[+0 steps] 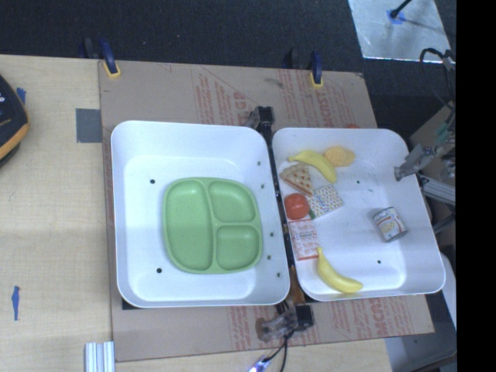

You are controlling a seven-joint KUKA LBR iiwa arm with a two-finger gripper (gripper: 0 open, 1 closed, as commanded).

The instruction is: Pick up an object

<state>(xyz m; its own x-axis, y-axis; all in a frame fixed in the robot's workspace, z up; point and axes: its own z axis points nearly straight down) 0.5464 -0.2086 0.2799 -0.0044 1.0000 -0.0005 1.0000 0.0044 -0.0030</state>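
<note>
The right bin point(403, 277) holds several small items: a yellow banana point(314, 163) and an orange-yellow piece point(339, 156) at the back, and a brown triangular slice point(298, 179). With them lie a red tomato point(296, 205), a patterned packet point(325, 201), a red-and-white packet point(304, 239), a second banana point(335, 277) at the front and a grey can point(389, 223) lying apart on the right. My gripper point(409, 169) pokes in as a grey tip over the bin's right rim, above the can and touching nothing.
The left bin point(132, 161) holds a green divided plate point(211, 225). Both bins sit on brown cardboard point(194, 91) clamped at the back. A yellow-black device point(9, 122) lies at the far left edge of the bench.
</note>
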